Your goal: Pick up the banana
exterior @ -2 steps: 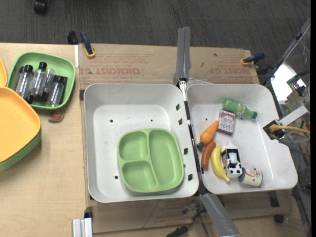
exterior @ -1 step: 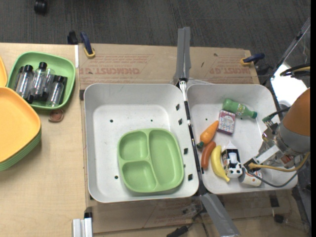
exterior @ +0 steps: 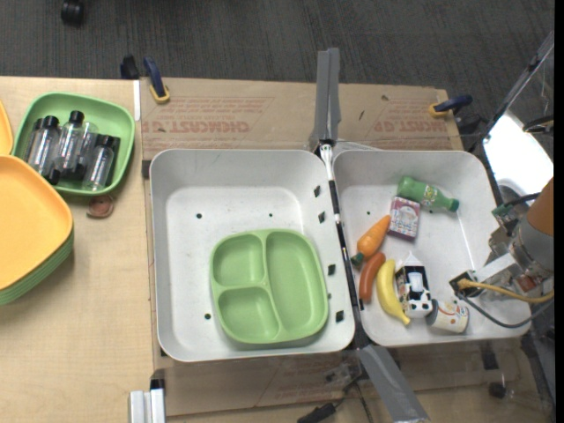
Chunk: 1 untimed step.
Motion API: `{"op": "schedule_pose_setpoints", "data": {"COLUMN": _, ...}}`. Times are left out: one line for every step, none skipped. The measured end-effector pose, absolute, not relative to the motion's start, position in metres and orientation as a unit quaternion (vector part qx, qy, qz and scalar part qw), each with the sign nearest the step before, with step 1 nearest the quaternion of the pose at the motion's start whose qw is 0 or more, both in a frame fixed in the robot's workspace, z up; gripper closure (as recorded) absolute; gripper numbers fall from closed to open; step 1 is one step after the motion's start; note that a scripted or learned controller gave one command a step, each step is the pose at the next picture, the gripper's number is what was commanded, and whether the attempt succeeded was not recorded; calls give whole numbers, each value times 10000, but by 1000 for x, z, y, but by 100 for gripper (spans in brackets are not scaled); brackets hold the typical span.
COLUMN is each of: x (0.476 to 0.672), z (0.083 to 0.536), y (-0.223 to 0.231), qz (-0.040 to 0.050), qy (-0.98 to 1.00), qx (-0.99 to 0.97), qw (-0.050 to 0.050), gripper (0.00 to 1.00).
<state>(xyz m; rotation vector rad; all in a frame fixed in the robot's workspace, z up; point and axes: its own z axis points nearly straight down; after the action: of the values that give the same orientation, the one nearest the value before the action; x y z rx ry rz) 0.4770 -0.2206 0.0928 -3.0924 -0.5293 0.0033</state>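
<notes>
Fixed overhead camera, tilted view.
It looks down from above on the brown desk (exterior: 88,342) and both shallow white plastic bins (exterior: 176,236).

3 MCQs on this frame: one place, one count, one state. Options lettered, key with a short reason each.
1. Where does the banana lie?
A. in the green divided plate
B. in the right bin, near its front wall
C. on the cardboard behind the bins

2. How many compartments has the green divided plate in the left bin?
A. two
B. three
C. four

3. What state is the banana in?
A. lying flat on the bin floor
B. raised between the fingers
C. standing on end against the bin wall

Key:
1 B: it lies in the right bin, between the sausage and the black-and-white toy.
2 B: two small sections on the left, one long one on the right.
3 A: it rests on the white floor, and the arm is off at the bin's right rim.
</notes>
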Motion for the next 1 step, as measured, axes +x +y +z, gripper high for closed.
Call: {"op": "schedule_pose_setpoints", "data": {"x": 518, "z": 88, "y": -219, "qz": 59, "qy": -1017, "qx": -9948, "qw": 49, "gripper": 100}}
